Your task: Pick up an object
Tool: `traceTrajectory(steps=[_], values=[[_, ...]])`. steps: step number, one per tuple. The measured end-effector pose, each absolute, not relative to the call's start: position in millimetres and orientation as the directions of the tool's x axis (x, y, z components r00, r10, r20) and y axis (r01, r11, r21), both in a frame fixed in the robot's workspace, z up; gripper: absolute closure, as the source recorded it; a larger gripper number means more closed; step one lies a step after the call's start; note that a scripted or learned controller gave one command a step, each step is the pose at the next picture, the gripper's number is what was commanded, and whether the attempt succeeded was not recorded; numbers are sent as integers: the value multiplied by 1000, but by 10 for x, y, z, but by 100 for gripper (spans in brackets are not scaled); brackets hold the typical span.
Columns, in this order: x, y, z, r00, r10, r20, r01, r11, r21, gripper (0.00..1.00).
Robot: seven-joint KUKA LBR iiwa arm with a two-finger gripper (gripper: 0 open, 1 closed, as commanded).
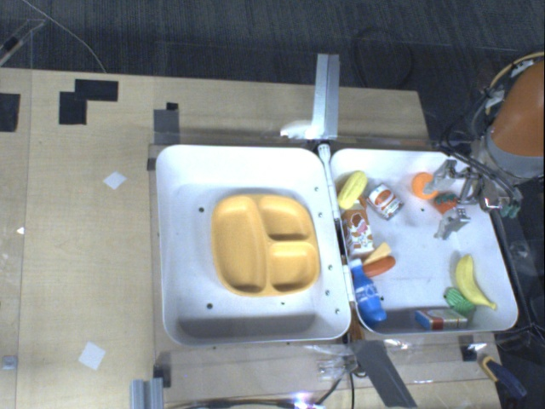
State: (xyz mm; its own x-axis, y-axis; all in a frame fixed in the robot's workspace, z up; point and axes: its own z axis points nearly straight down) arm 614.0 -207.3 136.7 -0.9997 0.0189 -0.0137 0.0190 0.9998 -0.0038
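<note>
My gripper (448,200) hangs over the back right part of the right bin (426,254), with its two fingers spread apart and open. An orange round object (423,184) lies right beside the fingers, on their left, and is not clamped between them. Also in this bin are a yellow lemon-like fruit (352,188), a small can (385,201), a printed packet (359,233), a toy hot dog (379,261), a blue bottle (367,295), a banana (471,281), a green item (460,299) and a red and blue marker (438,319).
The left bin (183,228) holds a yellow divided tray (262,243). A metal post (327,92) stands behind the wall between the bins. The arm's orange band (521,118) sits beyond the right bin's far right corner, with cables around it.
</note>
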Motion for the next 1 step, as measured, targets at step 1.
traceTrajectory(steps=[1], values=[[5367,-2051,954,-984,176,-6,176,984,1,0]])
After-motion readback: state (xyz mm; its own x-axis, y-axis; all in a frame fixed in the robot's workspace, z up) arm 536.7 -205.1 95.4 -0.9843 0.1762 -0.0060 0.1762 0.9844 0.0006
